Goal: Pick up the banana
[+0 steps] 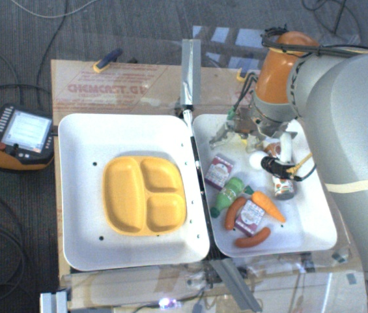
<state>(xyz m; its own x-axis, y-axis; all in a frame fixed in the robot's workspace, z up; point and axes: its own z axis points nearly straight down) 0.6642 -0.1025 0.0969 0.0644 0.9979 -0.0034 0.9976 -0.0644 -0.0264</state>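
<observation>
**Pincer.** The pincer (236, 130) hangs over the far end of the right bin (320, 237), carried by the arm (278, 77). Its wrist hardware masks the tips, so it cannot be told whether it is open or closed. Nothing is seen held in it.

**Task object.** No banana can be identified. It may lie under the arm or wrist, which cover the bin corner beside the pincer. This is a judgement, not an observation.

**Items relative to the pincer.**
- Just nearer the camera: a small carton (219, 171).
- Beyond the carton: a green bottle (228, 195), a carrot (266, 205) and a red sausage (252, 238) – loosely heaped, probably tipped in as clutter for picking.
- Off to the arm's side of the pincer: a can (283, 188), standing upright.
- Across the divider, well apart: the left bin (79, 240) with a yellow compartment tray (146, 194), probably the drop-off place.

**Writing.** The table (105, 87) carries red print behind the left bin – too faint to read with confidence. The carton and can labels are too small to read.
</observation>
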